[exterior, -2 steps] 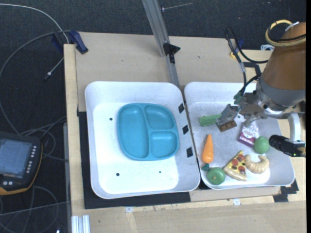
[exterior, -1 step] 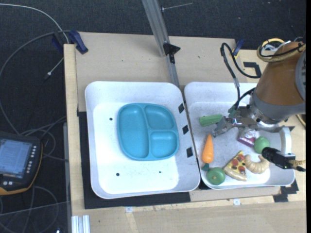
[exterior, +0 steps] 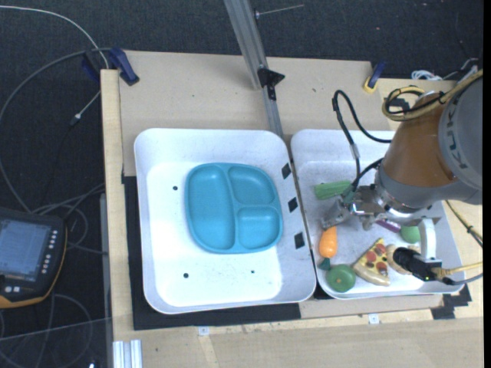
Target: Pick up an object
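Low in the right bin point(exterior: 307, 148) lie a pizza slice point(exterior: 374, 262), a green ball point(exterior: 341, 280) and an orange carrot point(exterior: 328, 242), with a green piece point(exterior: 331, 189) higher up. Whether the gripper point(exterior: 347, 209), above the carrot, is open, I cannot tell. It should descend straight onto one toy, away from the wall. Beside it, the left bin point(exterior: 153, 205) holds a blue plate point(exterior: 232, 207) on the wooden bench point(exterior: 192, 90); cables point(exterior: 46, 129) lie on the dark floor.

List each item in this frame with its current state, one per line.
Blue divided plate: lies flat in left bin, compartments bare.
Orange carrot: lies in right bin, free.
Pizza slice: lies flat, free.
Green round toy: rests at the front wall.
Green long piece: lies beside the gripper.
Gripper: low over the right bin, grasp unclear.
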`<action>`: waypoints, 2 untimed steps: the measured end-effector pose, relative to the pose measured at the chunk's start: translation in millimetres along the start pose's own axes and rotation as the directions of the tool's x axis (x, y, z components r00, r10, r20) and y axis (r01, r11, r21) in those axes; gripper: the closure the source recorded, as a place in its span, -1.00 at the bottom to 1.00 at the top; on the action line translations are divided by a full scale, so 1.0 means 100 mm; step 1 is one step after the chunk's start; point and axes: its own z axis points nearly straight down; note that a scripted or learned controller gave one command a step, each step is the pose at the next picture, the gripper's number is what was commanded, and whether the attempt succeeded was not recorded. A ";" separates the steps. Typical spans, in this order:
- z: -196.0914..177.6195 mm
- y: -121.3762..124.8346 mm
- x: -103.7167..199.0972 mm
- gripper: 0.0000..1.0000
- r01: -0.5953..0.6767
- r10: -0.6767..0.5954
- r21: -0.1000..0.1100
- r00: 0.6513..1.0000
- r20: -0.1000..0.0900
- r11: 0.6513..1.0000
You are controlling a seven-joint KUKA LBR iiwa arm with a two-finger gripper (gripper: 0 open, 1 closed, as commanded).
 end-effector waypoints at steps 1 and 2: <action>-0.15 0.02 0.00 1.00 0.001 -0.001 -0.010 1.000 0.001 1.000; -0.68 -0.04 -0.07 1.00 0.000 0.000 -0.015 1.000 0.004 1.000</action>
